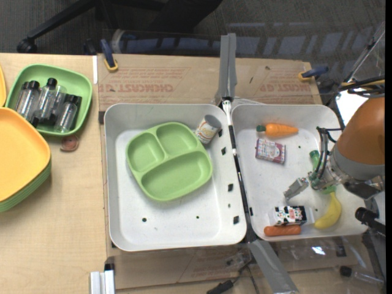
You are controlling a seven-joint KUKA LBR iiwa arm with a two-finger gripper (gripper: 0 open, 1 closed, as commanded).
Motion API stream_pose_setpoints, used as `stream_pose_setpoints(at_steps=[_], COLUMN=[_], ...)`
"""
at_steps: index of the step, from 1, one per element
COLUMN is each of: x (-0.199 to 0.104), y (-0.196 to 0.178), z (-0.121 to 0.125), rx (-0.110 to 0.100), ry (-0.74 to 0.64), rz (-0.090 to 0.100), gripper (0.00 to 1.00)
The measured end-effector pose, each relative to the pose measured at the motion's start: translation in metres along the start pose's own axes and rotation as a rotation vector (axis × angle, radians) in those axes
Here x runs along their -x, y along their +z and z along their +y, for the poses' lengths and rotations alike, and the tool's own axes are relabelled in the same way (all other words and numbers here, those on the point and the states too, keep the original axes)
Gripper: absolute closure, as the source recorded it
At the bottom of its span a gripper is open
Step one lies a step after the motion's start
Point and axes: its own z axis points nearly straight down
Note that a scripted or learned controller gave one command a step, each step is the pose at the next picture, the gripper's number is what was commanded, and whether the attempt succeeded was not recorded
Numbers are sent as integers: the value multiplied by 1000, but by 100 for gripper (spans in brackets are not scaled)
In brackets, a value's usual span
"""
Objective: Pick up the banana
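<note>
One banana (330,213) beside gripper (306,185)

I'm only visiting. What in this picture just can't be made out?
- Curved yellow banana: its upper end is hidden under the grey arm's claw.
- Small green object: partly covered by the arm, so its identity is unclear.
- Small pink printed packet: print too small to read.
- Dark-capped clear bottles: contents blurred.

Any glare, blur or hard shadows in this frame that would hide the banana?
Camera view: lighting soft and even, shadows faint; banana sharp and unobscured in the right bin; arm slightly soft at the frame edge; mild sheen on the green plate, no blown glare.
</note>
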Motion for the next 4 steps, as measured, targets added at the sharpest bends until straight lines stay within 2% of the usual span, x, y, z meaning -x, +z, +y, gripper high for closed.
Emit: stream_pose_setpoints(at_steps=[1,2,3,4], x=[30,-16,36,-56], y=[0,0,1,-11], z=[-29,3,22,11], rx=[-3,-2,-5,-6], ry=[469,683,1294,1679], rz=[28,1,-1,-1], gripper=[0,0,0,0])
